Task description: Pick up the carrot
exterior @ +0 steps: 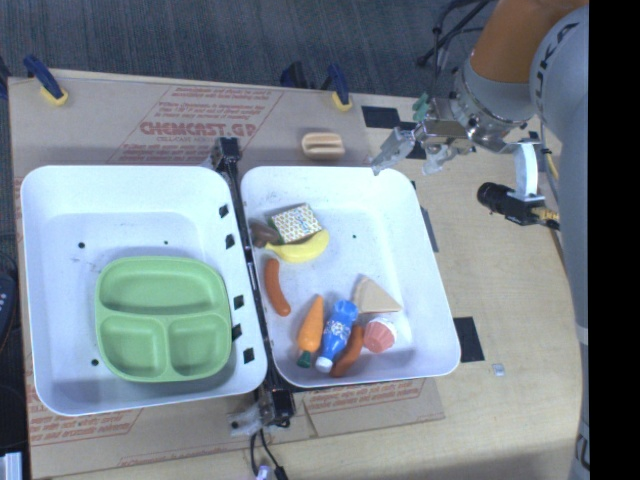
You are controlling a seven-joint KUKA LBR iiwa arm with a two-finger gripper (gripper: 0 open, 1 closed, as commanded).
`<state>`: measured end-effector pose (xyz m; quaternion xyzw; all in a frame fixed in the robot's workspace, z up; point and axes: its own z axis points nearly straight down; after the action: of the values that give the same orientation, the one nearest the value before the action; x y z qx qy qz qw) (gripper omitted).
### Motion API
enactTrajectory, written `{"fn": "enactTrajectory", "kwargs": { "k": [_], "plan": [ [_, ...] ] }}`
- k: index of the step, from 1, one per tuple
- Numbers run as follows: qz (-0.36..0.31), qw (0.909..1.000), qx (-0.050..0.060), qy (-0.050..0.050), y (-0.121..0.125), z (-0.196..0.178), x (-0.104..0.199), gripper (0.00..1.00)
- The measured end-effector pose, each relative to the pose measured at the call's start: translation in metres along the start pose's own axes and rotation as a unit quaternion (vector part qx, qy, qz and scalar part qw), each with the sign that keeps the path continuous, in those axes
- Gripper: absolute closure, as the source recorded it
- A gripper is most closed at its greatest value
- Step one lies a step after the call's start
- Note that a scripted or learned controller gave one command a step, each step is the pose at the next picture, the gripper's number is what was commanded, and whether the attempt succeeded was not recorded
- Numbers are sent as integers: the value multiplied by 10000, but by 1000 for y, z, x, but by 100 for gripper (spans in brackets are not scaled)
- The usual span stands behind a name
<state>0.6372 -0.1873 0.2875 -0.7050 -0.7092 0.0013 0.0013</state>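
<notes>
My gripper (412, 154) hangs over far right corner of right bin (425, 236), jaws spread, nothing between them. Carrot (311, 325) lies near front of same bin, tilted, green end nearest front rim; blue bottle (337, 333) touching its right side, red sausage (277, 286) just to its left. Judgement: reach phase, grasp not begun. Plan: travel toward near side, turn wrist so fingers straddle carrot across its width, aim at orange mid-body, descend clear of bottle. Risk: finger snagging bottle, carrot rolling out
</notes>
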Motion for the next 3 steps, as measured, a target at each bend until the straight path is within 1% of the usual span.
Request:
{"fn": "enactTrajectory", "kwargs": {
  "k": [1, 2, 3],
  "plan": [
    [-988, 9951, 1, 3, -33, 53, 29, 0],
    [-1000, 9950, 15, 9, -101, 166, 45, 0],
    [-1219, 9925, 6, 9, -149, 197, 87, 0]
  ]
}}
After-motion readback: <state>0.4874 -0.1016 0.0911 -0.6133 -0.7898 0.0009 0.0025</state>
